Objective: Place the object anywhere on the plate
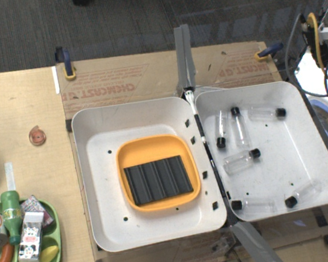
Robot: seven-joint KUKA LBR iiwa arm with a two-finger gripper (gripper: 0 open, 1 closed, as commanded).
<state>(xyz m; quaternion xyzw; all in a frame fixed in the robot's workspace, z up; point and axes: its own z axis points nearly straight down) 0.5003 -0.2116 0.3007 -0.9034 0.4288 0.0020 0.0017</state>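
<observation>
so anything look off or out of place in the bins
Nothing damaged or spilled. The clear vials lie scattered at mixed angles across the right bin, some against its walls. The dark ribbed block sits squarely on the orange plate in the left bin.

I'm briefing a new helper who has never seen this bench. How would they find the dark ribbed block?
Start at the left white bin; an orange plate lies in its middle. The dark ribbed block lies flat on that plate, grey-black with lengthwise grooves, unlike the clear black-capped tubes in the right bin.
</observation>
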